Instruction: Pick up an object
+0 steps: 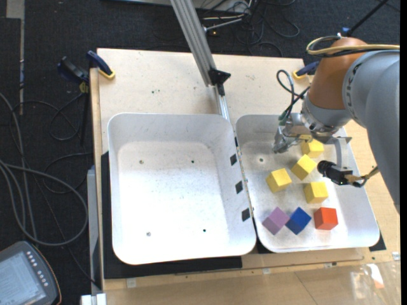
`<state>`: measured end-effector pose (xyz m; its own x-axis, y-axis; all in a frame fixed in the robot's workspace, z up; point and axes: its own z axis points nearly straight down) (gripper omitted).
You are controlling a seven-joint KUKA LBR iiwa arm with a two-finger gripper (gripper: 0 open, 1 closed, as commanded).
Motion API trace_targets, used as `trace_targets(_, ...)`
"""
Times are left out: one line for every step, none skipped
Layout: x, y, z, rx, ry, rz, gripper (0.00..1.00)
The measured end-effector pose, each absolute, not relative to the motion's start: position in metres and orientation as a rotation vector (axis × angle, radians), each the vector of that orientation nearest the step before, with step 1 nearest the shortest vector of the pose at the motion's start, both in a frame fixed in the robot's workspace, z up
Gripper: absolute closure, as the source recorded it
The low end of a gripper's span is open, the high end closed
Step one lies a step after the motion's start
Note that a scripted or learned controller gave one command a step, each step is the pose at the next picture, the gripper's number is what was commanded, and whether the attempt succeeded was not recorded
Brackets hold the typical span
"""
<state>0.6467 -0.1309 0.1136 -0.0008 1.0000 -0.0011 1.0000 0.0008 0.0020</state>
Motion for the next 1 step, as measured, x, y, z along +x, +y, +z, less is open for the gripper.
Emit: trace_targets(0.6465, -0.1297, 0.1567, 2.216, 2.221, 0.005, 1.0)
